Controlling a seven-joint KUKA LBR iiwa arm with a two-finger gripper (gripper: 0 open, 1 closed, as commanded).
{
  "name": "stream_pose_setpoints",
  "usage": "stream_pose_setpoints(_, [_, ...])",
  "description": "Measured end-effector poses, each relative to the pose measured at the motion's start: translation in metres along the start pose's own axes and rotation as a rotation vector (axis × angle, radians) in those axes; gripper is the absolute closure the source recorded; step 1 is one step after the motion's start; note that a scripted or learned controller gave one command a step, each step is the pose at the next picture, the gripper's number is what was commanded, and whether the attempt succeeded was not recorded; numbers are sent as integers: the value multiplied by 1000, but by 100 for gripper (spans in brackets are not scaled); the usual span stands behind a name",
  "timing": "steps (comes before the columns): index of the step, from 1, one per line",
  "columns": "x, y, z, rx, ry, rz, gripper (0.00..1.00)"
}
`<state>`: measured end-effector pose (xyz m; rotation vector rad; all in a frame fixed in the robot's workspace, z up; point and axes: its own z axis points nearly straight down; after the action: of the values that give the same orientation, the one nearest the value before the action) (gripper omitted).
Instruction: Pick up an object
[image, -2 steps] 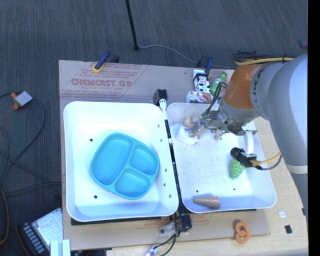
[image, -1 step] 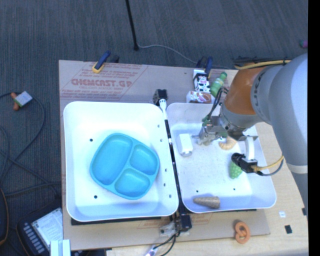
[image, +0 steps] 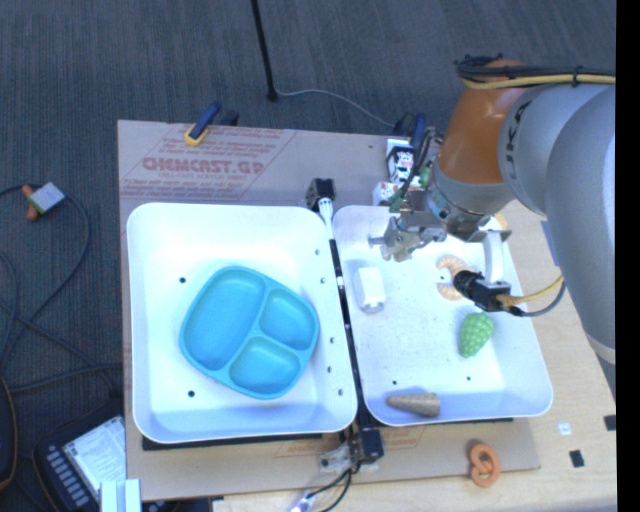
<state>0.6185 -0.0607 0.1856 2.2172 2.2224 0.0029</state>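
My gripper (image: 399, 244) hangs over the back left part of the right bin (image: 520, 395), below the arm's orange band. A small white block (image: 370, 288) lies just in front of it and slightly left, apart from it. Further right lie a pale orange curled piece (image: 451, 265) and a green bumpy piece (image: 476, 333). A brown cone-shaped piece (image: 414, 403) rests near the bin's front wall. I see nothing held in the gripper.
The left bin (image: 160, 230) holds a blue divided plate (image: 250, 331). The ridge between the two bins runs just left of the white block. Outside the bins, an orange ring (image: 484, 462) lies on the cardboard at front right, and a blue-and-yellow clip (image: 203, 122) at back left.
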Motion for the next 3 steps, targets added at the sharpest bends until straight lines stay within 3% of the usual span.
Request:
stream_pose_setpoints(1, [66,-43,-45,3,1,0,100])
stream_pose_setpoints(2, [116,-129,-39,6,0,1,100])
stream_pose_setpoints(3, [115,-104,2,7,0,2,100])
